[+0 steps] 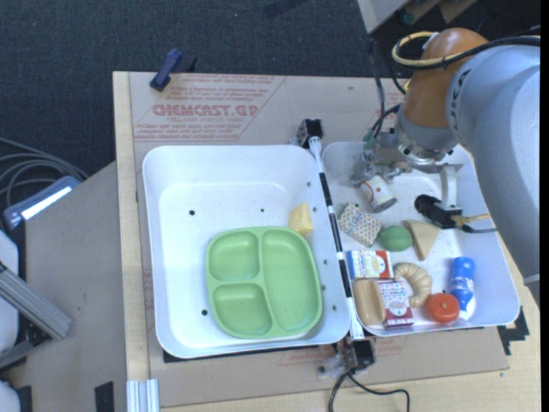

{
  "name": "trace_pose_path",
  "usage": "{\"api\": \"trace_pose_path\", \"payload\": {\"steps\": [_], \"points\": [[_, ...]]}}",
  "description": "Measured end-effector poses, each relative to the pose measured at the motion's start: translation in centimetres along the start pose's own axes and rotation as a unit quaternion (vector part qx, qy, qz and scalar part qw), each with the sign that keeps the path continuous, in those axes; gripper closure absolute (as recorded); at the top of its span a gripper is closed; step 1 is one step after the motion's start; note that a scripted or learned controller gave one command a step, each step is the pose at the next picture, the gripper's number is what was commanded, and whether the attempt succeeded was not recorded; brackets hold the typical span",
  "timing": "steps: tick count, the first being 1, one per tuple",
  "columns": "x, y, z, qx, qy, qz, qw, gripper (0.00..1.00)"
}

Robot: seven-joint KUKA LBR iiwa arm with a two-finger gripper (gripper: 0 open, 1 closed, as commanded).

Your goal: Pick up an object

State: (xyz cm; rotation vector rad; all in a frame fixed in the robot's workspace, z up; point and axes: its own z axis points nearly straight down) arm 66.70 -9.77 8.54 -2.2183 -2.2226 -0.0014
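Gripper [377,183]: lowered into the right bin [493,303]; finger state cannot be told.
Done: nothing seen lifted.
Left: patterned packet [359,225], just below, ungrasped.

Tool [377,181] fingertips blurred, grip unreadable; arm [506,136] cut off at right edge

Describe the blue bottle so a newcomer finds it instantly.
Start at the right bin, the one crowded with toy food. Look along its right wall, near the front: the blue bottle lies beside a red tomato. It is the only blue item there.
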Motion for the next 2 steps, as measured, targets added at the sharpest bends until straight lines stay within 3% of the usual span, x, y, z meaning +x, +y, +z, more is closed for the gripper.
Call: {"api": "trace_pose_path", "payload": {"steps": [1, 2], "points": [[5.8, -7.0, -10.0, 0.0, 0.0, 0.0, 1.0, 1.0], [5.6, -13.5, -16.7, 0.0, -0.001, 0.001, 1.0, 1.0]]}}
